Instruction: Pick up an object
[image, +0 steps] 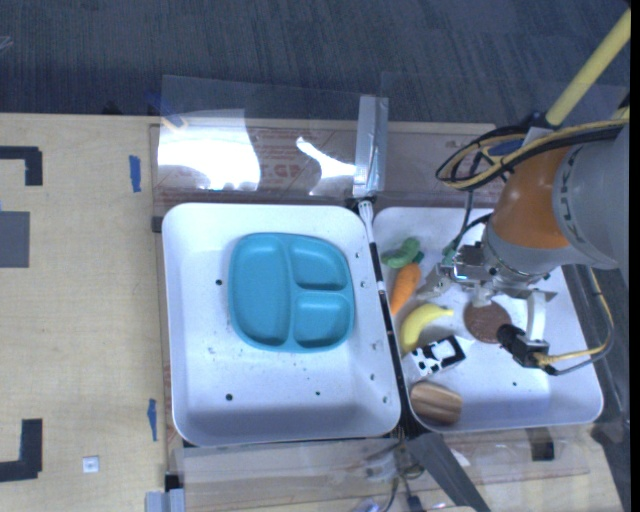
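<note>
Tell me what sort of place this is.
Probably a robotics lab's grasping test bench: two shallow white bins sit side by side on a wooden bench, a grey and orange robot arm reaches in, and toy food like a plastic carrot serves as props.

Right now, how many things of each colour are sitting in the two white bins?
Blue: 1, the divided plate in the left bin
Orange: 1, the carrot with a green top
Yellow: 1, the banana
Brown: 2, the round disc and the wooden piece
Black and white: 1, the small patterned thing
Total: 6, with 5 of them in the right bin
</note>
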